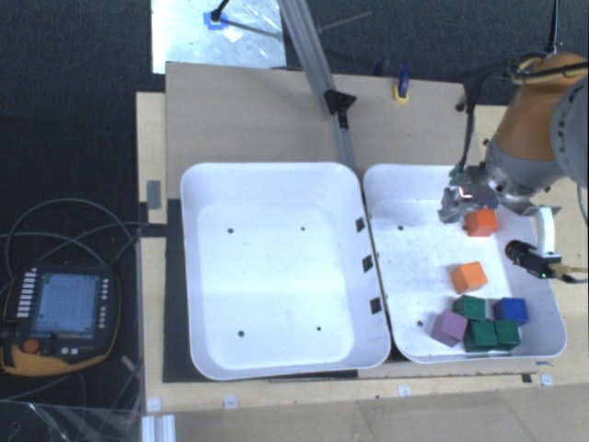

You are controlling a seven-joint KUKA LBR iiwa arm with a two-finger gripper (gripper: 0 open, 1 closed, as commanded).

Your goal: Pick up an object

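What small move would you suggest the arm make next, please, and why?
Probably a slight shift toward the red-orange block before closing. The claw sits at that block's upper left in the right bin, beside it rather than around it, and nothing shows between its fingers. The other blocks lie clustered nearer the bin's front corner.

This is a robotics lab, as shown by the plywood bench (276,118) on dark carpet, the two white bins (276,265) set side by side on it, the yellow teach pendant (60,320) with its cables at the left, and the metal camera pole (308,44) clamped to the bench.
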